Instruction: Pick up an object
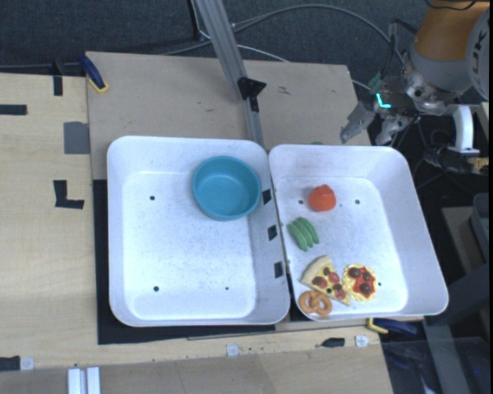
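Observation:
The right bin [394,220] holds a red round toy [321,197], a green pod-shaped toy [303,233], a pizza slice [324,277], a small round pizza [361,281] and a pretzel [315,304] at its near rim. A blue bowl [226,187] sits upright in the left bin [148,253], near its far right corner. My gripper [373,127] hangs over the far rim of the right bin, up and to the right of the red toy. Its two dark fingers are spread open with nothing between them.
A slanted metal pole [230,48] runs from the top down to the gap between the bins. Cables lie on the dark floor behind the bench. The bins stand on a tan board [181,97] with bare room behind them.

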Tool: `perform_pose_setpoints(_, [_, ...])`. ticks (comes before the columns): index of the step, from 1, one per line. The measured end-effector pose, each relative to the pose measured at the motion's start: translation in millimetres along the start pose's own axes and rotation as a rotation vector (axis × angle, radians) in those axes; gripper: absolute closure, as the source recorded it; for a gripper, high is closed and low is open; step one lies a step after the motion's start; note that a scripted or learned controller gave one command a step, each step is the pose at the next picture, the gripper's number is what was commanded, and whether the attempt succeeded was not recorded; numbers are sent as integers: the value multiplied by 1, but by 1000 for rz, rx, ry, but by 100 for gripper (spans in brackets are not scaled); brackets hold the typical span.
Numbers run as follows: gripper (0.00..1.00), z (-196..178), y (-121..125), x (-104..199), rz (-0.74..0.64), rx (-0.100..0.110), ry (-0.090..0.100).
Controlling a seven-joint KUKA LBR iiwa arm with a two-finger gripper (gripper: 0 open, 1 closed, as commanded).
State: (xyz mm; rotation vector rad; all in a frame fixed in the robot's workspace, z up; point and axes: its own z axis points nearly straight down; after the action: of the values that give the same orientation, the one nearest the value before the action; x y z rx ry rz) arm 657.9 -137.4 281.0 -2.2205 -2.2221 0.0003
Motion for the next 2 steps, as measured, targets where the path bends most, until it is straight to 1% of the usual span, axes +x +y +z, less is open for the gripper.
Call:
perform_pose_setpoints(1, [0,0,0,0,0,0,0])
perform_pose_setpoints(2, [0,43,1,1,0,4,0])
